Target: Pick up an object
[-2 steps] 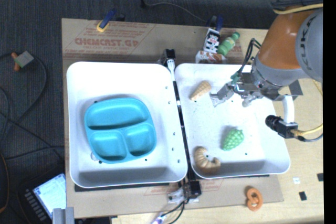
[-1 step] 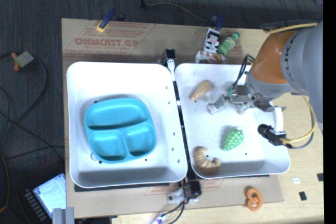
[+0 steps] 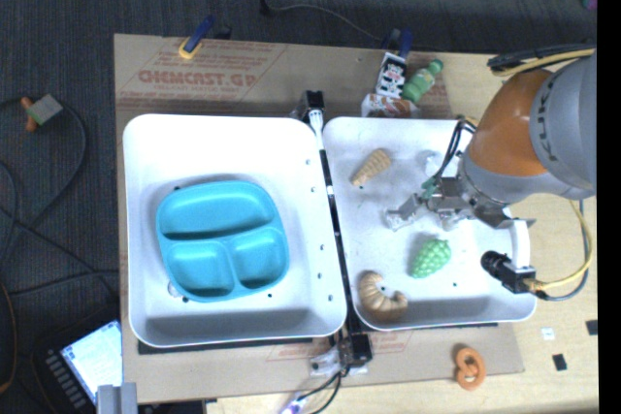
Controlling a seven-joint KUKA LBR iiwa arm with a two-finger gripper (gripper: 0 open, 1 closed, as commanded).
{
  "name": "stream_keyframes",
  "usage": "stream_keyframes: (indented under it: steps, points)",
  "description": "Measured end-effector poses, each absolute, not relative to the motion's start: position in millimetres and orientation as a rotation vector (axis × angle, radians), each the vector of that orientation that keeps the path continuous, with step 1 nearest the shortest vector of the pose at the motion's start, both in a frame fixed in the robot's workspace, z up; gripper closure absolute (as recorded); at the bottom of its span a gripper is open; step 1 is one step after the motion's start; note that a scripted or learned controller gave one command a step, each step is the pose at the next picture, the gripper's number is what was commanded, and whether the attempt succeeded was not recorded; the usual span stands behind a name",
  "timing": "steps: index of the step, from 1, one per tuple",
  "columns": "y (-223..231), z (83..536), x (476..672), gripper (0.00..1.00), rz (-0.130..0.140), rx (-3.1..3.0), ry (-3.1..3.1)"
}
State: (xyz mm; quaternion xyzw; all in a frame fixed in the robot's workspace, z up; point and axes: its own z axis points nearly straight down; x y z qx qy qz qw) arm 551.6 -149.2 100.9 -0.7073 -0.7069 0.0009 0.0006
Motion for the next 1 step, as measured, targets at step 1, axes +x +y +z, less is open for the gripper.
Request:
stream_keyframes:
  steps: [1]
  points:
    - [-150.4,109.7,528.8,0.0,0.003,-2.221,-2.22]
